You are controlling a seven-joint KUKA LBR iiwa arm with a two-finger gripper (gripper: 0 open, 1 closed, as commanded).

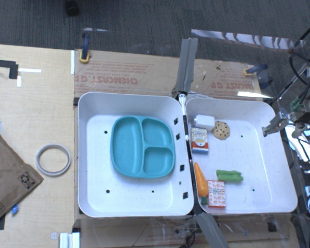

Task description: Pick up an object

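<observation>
The right bin [256, 167] holds several small items. A white block [204, 121] lies at its back left, with a round chocolate-chip cookie [221, 130] just to its right. In front of the block is a small red and white carton [199, 139]. An orange carrot [201, 180] lies along the bin's left wall. To the carrot's right is a green pod-shaped toy [229, 175]. A second small carton [216, 194] sits at the front, touching the carrot's tip.
The left bin [91, 159] holds a teal divided plate [143, 146]. A tape ring [53, 158] and a cardboard box [4, 178] lie on the wooden bench to the left. Cables and metal fittings [298, 115] crowd the right bin's far right edge.
</observation>
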